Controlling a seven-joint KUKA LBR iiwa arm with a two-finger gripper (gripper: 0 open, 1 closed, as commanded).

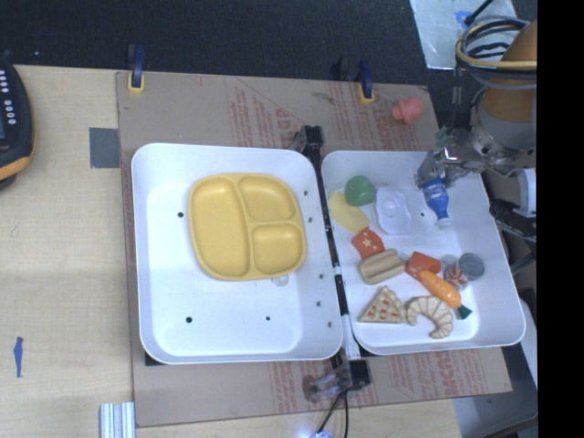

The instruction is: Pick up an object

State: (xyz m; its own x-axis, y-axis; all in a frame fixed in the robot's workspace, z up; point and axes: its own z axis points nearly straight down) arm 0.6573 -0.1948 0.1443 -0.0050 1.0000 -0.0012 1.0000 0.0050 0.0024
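Under end effector [444, 164]: small blue bottle [438, 199], just below it, right bin [493, 336].
Bottle look: blue, lying tilted.
Grip: cannot tell.

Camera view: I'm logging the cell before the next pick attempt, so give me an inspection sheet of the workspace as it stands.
Surface: brown board clamped on a bench, bearing two white bins side by side.
Job's things: right bin holds toy food: green ball, yellow piece, hot dog, pizza slice, croissant, carrot, clear cup.
Clutter: left bin holds a yellow divided plate; pink object on the board outside the bins.
Grippers: pincer over the right bin's far side, with a blue piece at its tip; grasp not discernible.
Cables: black loops on the arm; lead at the near edge.
Surroundings: handheld controller far left.
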